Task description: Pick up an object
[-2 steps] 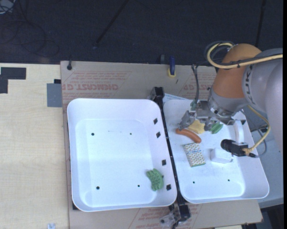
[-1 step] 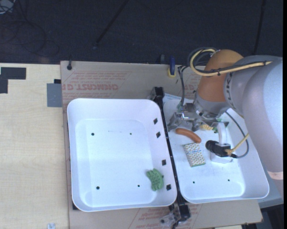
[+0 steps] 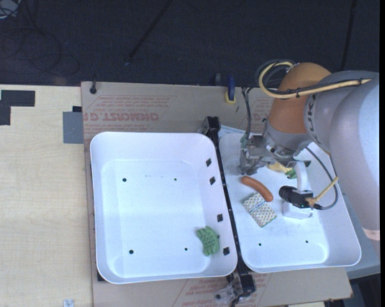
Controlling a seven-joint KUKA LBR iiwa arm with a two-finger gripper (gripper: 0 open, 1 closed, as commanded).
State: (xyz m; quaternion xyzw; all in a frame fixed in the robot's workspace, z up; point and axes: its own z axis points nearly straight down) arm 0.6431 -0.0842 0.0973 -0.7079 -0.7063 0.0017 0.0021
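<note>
Red lettering (image 3: 125, 115) is printed on the brown board (image 3: 180, 101), just beyond the far rim of the left bin (image 3: 98, 190). It stands upside down to the camera and looks like a row of capitals, too blurred to read. Fainter red print (image 3: 202, 291) at the board's near edge is also illegible.

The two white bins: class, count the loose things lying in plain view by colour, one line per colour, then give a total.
Green: 1, a green lump in the left bin.
Orange: 1, an orange sausage in the right bin.
Pale patterned: 1, a square packet in the right bin.
Total: 3. A yellow scrap under the arm is too hidden to count.
</note>
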